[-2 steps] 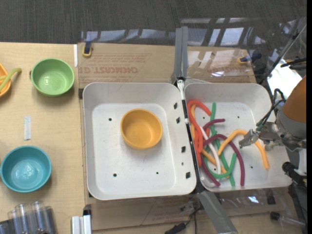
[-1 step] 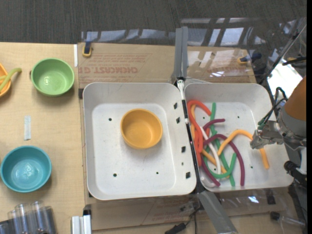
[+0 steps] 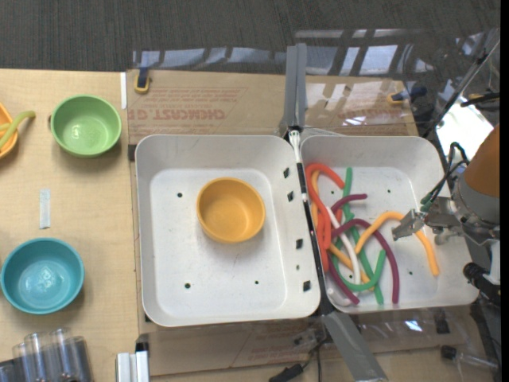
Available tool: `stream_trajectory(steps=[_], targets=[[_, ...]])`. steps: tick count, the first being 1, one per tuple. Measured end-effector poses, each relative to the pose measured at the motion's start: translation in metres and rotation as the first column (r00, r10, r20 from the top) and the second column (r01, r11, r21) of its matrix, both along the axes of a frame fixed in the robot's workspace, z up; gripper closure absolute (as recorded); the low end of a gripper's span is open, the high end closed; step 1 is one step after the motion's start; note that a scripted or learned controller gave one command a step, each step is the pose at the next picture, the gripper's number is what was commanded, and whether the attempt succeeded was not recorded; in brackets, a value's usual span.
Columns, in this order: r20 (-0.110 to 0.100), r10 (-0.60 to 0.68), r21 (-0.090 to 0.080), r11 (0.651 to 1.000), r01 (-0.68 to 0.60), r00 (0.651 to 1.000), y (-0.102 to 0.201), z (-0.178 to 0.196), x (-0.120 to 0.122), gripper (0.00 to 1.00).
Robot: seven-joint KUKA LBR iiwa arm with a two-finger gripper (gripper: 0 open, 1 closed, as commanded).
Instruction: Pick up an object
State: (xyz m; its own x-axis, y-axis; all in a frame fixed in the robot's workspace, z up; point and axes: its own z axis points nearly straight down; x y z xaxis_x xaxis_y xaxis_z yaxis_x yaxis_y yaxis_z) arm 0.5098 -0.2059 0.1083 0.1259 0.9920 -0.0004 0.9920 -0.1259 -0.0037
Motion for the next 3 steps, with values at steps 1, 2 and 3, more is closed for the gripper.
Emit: stream_trajectory(steps=[1, 2, 3], targets=[[-0.001, -0.001, 0.000, 1.000, 0.001, 1.000, -0.001, 0.008, 0.000, 1.00], [-0.001, -0.001, 0.000, 1.000, 0.001, 1.000, -0.001, 0.008, 0.000, 0.00], [0.001, 0.078, 0.009, 0.997, -0.078, 0.997, -0.003, -0.018, 0.026, 0.00]])
